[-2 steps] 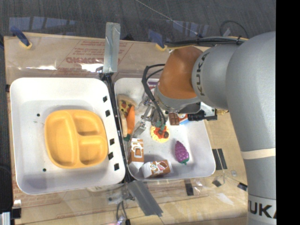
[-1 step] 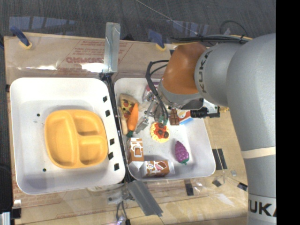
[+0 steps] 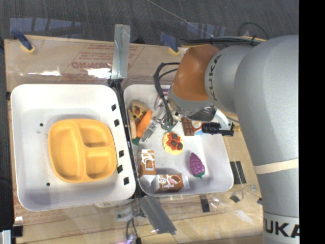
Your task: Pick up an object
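The right bin [image 3: 218, 179] holds several toy foods. An orange carrot [image 3: 143, 121] lies at its left wall beside a pizza slice [image 3: 136, 109]. A round yellow tart with red berries [image 3: 172, 142] sits mid-bin, with a brown chocolate bar [image 3: 188, 127] to its right. Toward the front are a purple grape bunch [image 3: 196, 164], a brown carton [image 3: 148, 162] and a brown-and-white packet [image 3: 169, 182]. My gripper [image 3: 157, 127] hangs low between the carrot and the tart, open, one finger close to the carrot's right side. Nothing sits between the fingers.
The left bin [image 3: 30, 187] holds a yellow divided tray [image 3: 81, 149]. A black-clipped divider [image 3: 123, 136] separates the bins. The grey arm and its orange band [image 3: 193, 78] cover the right bin's back right part.
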Robot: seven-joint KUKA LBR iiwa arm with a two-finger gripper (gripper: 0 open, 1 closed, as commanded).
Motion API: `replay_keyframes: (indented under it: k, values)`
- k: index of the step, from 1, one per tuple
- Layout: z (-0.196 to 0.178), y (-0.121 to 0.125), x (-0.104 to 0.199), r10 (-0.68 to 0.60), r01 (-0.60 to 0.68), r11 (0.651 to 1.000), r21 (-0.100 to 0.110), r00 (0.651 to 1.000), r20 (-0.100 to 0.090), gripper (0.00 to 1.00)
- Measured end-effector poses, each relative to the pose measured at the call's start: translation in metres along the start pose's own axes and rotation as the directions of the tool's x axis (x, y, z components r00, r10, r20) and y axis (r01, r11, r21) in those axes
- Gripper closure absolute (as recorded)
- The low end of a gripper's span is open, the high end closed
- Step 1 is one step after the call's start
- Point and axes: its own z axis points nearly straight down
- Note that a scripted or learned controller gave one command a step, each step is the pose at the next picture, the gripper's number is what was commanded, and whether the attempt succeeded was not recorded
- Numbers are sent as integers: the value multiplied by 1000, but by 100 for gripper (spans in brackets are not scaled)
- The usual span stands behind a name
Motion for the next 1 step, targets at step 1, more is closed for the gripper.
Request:
replay_keyframes:
  k: [1]
  values:
    - [-11, 2, 0, -7, 7, 1000, -3, 1000, 1, 100]
